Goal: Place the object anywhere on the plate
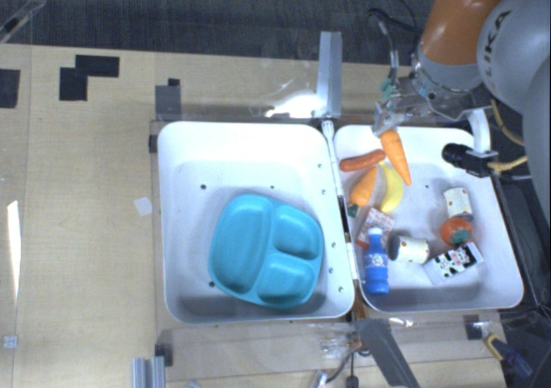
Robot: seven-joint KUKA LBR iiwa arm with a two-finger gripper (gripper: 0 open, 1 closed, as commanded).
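You are looking down from one fixed camera set above the surface (77, 249), tilted so the far edge sits toward the top of the frame. Both white bins lie near the middle, the left bin (181, 206) and right bin (499, 274) side by side. The arm (482, 16) enters from the upper right, close to the lens.

Arm: we see it reaching in from the upper right, grey with an orange band above the wrist. End effector (390, 124): pointed downward and leftward, its fingers closed on the top end of a carrot (396, 157).
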